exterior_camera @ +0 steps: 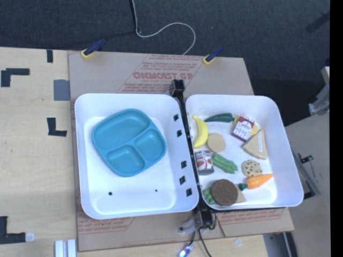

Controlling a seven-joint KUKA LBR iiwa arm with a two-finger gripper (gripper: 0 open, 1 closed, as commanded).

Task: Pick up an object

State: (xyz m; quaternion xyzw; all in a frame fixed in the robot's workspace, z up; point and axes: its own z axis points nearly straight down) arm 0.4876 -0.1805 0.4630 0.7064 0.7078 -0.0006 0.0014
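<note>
The right bin (281,123) holds several toy foods. A yellow banana (200,131) lies at its left side beside a tan round cracker (216,142). A green bean (218,118) lies at the top, a red box (243,127) and a cheese wedge (256,144) at the right. A small can (204,162) and a green pea pod (224,163) sit in the middle. Toward the front are a chip cookie (251,168), an orange carrot (259,181) and a brown burger patty (224,192).
The left bin (88,194) holds a blue divided plate (128,141). Both bins rest on a cardboard sheet (161,74) held by clamps. A white cable (161,31) loops over the dark floor behind. Black clips run along the divider between the bins.
</note>
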